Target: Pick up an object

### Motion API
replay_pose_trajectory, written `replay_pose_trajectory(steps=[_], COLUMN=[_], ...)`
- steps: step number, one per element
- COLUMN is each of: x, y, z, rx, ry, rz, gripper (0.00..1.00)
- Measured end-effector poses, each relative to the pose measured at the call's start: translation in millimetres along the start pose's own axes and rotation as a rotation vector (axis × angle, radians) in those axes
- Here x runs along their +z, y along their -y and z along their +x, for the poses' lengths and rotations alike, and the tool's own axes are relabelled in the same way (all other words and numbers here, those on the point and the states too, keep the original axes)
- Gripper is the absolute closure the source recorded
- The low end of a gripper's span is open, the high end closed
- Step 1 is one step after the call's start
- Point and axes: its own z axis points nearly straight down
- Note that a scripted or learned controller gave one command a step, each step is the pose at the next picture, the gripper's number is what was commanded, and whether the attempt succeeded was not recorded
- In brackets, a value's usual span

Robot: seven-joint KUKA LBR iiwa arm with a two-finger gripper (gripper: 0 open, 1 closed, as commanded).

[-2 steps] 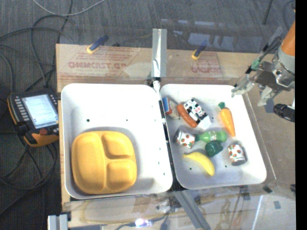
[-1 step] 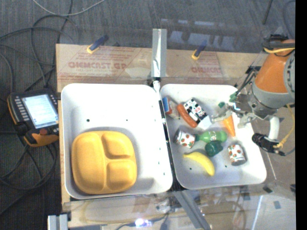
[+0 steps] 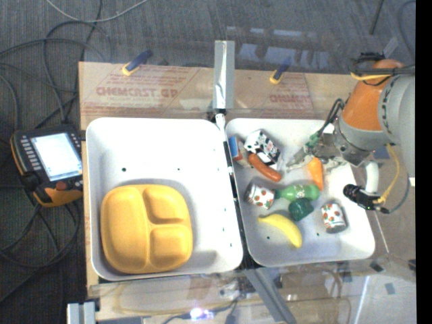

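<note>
End effector point(image 3: 312, 155) over the right bin point(image 3: 358, 248), finger state indeterminate, just above an orange carrot point(image 3: 316, 173). Nearby lie a green toy point(image 3: 300, 193), banana point(image 3: 283, 229), and two patterned cups point(image 3: 260, 196). Left bin point(image 3: 135, 140): yellow divided tray point(image 3: 146, 228).

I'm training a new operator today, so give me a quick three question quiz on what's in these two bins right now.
1. True or false: the yellow divided tray lies in the left bin.
2. Multiple choice: which item in the right bin lies nearest its front edge? A) banana B) carrot C) hot dog
3. Fill in: the end effector is over the ____ bin.

Key
1. True.
2. A, the banana; the carrot and hot dog lie further back.
3. Right.
</note>
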Motion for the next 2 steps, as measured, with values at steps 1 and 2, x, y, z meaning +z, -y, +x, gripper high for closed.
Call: replay_pose_trajectory(steps=[1,2], x=[-5,-102], y=[0,-28], z=[1,55], rx=[-0.001,0.007], ry=[-0.003,0.006], rz=[0.005,0.002], gripper=[1.00,1.00])
